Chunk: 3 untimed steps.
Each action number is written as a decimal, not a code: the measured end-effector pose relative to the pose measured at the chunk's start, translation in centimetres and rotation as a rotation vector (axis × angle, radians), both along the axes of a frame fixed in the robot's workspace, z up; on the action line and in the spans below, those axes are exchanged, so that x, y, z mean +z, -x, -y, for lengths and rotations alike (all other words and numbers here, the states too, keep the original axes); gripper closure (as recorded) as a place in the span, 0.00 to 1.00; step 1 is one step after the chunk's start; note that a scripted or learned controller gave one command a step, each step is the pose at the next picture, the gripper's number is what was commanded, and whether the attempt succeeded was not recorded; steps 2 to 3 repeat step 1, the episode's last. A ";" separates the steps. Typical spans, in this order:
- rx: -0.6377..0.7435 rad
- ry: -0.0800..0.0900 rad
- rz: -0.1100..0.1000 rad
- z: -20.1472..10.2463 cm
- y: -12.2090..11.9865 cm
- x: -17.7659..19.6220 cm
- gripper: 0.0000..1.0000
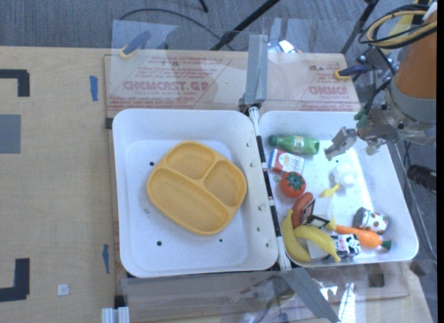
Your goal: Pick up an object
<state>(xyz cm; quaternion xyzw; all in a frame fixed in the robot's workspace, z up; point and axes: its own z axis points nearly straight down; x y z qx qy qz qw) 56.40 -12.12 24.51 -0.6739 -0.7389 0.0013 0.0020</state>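
Gripper (355, 143) hangs over the right bin's (402, 176) far side, fingers spread, nothing between them; green bottle (294, 144) lies just to its left, long axis running left-right; tomato (292, 184) and banana (300, 240) sit nearer the camera.

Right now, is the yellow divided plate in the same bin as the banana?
No, the yellow divided plate lies in the left bin, while the banana lies in the right bin.

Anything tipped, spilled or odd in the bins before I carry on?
Nothing looks spilled or broken. The green bottle lies on its side in the right bin, and the toy food sits heaped at that bin's near end, banana beside carrot. The yellow plate lies flat.
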 end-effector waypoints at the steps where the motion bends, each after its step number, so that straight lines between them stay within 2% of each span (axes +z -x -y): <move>1: 0.199 0.001 0.005 0.3 -1.3 -0.6 0.00; 3: 0.199 0.001 0.005 0.3 -1.3 -0.6 0.00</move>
